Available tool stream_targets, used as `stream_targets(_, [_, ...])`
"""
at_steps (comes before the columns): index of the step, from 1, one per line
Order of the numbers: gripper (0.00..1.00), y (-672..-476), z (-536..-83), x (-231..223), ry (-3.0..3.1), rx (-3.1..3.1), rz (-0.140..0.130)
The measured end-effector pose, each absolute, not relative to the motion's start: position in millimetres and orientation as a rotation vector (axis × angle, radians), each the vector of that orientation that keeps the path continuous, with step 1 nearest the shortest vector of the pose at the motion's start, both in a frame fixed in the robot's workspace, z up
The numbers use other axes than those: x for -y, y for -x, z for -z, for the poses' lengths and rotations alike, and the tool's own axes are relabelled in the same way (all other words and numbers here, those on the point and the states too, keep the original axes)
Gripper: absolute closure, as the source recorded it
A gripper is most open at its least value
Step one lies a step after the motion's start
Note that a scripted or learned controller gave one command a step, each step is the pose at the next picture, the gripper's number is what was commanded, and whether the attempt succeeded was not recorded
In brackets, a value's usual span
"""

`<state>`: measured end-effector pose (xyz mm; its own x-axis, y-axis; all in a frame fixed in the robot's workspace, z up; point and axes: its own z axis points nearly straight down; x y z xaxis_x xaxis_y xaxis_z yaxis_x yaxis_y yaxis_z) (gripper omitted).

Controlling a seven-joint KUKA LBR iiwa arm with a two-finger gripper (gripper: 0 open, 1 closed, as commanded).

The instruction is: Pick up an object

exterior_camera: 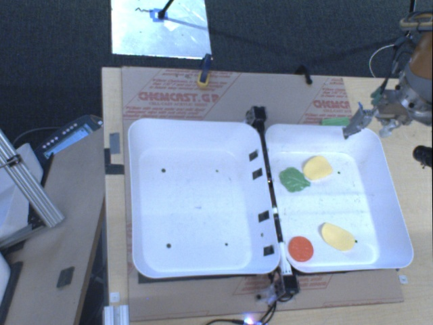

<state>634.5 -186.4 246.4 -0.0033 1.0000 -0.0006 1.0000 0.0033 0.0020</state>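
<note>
nearest the camera in the right bin [396,229] lie an orange-red disc [300,248] by the divider and a yellow piece [337,237] just beside it toward the outer wall; farther back sit a green leafy piece [293,179] and a second yellow piece [316,168], touching or almost touching each other. the left bin [142,181] holds no objects. beyond these, at the far right corner of the right bin, the tool [369,119] hangs above the rim, well apart from every object, and holds nothing; whether its fingers stand apart or together cannot be told from this slant. the step in hand looks like the approach, with no object yet chosen. to do it well, the arm would best pick a piece that lies alone: the orange-red disc or the near yellow piece gives room on both sides for the fingers, while the green and far yellow pair crowd each other and one could be dragged along. these pieces look flat and low, so the tool should come straight down over the middle of the chosen piece, fingers spread wide, and close only when low enough to catch its edges.
</note>
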Motion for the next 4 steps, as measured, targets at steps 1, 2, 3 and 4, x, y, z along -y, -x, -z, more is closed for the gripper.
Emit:
stream_targets(1, [1.00, -635.4, -258, 186, -2.210, -2.225, -0.005])
stream_targets(2, [1.00, -661.0, -394, 207, -2.202, -2.214, -0.013])
stream_targets(3, [1.00, -669.5, -422, 206, -2.209, -2.224, -0.005])
stream_targets(4, [1.00, -669.0, -457, 205, -2.210, -2.224, -0.004])
